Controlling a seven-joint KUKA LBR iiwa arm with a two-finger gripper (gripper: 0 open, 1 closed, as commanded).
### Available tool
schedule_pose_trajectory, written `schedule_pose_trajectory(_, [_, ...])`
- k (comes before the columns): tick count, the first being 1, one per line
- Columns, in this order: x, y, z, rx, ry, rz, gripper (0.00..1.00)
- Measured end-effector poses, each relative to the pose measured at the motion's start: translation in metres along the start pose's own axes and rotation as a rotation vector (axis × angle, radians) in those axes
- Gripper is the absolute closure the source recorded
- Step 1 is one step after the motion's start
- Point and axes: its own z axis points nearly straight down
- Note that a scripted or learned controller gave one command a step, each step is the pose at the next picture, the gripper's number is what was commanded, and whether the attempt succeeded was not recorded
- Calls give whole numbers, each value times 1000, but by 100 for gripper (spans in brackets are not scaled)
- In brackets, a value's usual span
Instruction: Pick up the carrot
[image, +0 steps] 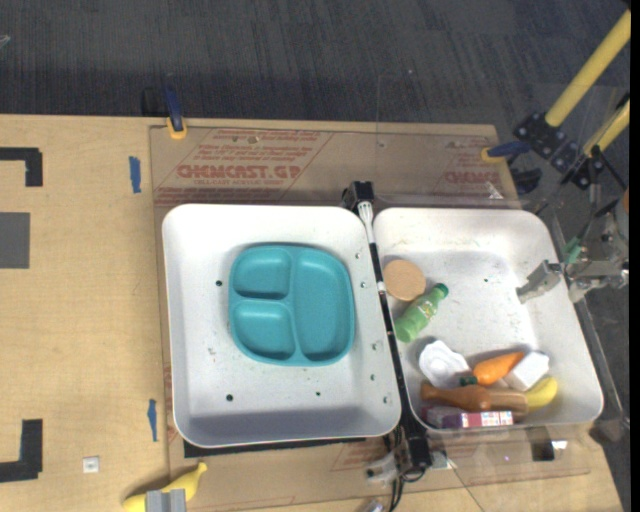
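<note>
The carrot (497, 367) is a short orange piece lying in the near right part of the right bin (470, 250). It rests among other items, with a white block (530, 368) touching its right end. My gripper (533, 283) reaches in over the bin's right rim, well behind and to the right of the carrot. Nothing shows between its tips.
Around the carrot lie a yellow banana (543, 393), a brown bar (475, 398), a crumpled white item (441, 359), a green bottle (418, 312) and a tan disc (405, 280). The left bin (190, 300) holds a teal divided plate (292, 304).
</note>
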Motion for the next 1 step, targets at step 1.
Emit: schedule_pose_trajectory(1, [36, -48, 98, -10, -5, -195, 0])
